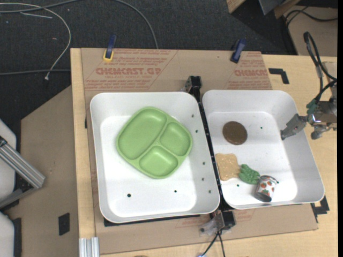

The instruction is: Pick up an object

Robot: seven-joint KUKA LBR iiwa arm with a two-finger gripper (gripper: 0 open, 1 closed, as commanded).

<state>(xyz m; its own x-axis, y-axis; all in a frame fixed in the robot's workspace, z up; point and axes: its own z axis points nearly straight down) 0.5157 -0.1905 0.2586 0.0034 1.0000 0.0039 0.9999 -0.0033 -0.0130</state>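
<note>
The right bin (300, 159) holds a round brown disc (235, 133), a tan flat slice (227, 166), a small green leafy piece (248, 174) and a red, white and grey object (266, 188) in its near corner. A green divided plate (154, 142) lies in the left bin (107, 159). My gripper (299, 134) hangs over the right bin's right rim, well to the right of the brown disc. It is open, with nothing between its fingers.
The two bins are joined by a black clamp (193, 83) at the back, and both rest on a cardboard sheet (161, 63). Blue clips (110, 46) hold the sheet's far edge. Cables (316, 58) run along the bench at the right.
</note>
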